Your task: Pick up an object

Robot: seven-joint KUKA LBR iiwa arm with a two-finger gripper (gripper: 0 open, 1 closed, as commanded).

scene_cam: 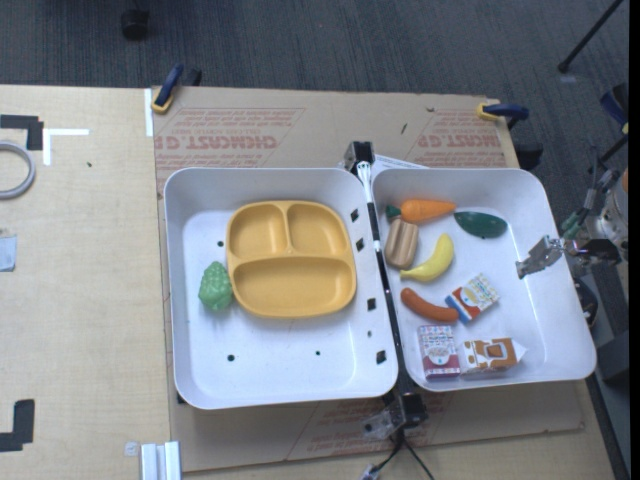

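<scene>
End effector hung at right edge of right bin, nothing between tips; finger state could not be told. Approach step, judged. Banana lay mid-bin; next move needed descent over target.

The left bin has open floor along its front and left wall; a yellow divided plate fills the middle, and a green toy sits touching the plate's left edge.

The right bin is crowded on its left half. A carrot and dark green vegetable lie near the back wall. A brown roll and banana sit close together below them, with a sausage and small carton just beneath. Two boxes sit side by side at the front wall. Bare floor remains along the right wall, where the gripper hangs over the rim. Clips stand on the shared wall between the bins.
</scene>
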